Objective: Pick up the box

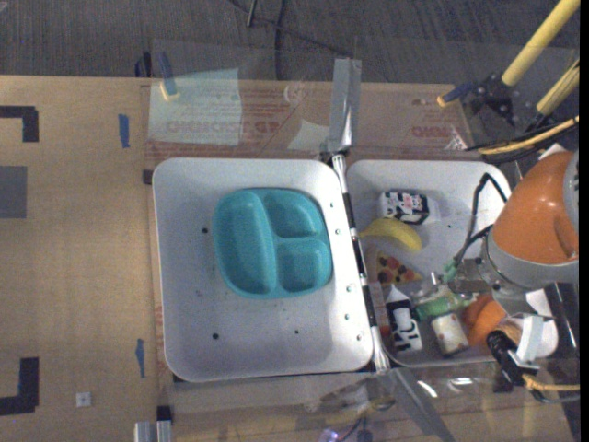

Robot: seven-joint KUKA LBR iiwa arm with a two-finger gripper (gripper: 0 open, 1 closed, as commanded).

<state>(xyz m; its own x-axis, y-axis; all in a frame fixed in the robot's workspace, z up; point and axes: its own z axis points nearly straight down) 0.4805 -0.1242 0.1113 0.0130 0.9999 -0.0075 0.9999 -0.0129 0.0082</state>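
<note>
The worktop (83,247) is a tan surface carrying two shallow white bins side by side. The left bin (184,339) holds a teal plate (273,242) with three compartments, lying flat and somewhat above the middle of the bin, with bare white floor around it. The right bin (460,178) is crowded. Near its upper middle lies a small black-and-white box (405,206), tilted a little, apart from the bin walls. Just below it a yellow banana (393,233) lies on its side, its left end close to the wall shared by the two bins. Under the banana is a small packet with red and dark spots (394,268), and lower still a black-and-white carton (402,325) lies near the bin's bottom left corner. To the right of that carton are a green item (433,307), a pale cream block (449,332) and an orange fruit (483,316), all close together. The arm (543,219), with its orange band, reaches in from the right and hangs over the lower right part of this bin. The tool (457,284) sits among the clutter near the green item, well below the box and not touching it; I cannot tell how far it is open or whether it has hold of anything, as the arm and the objects hide that part.
</note>
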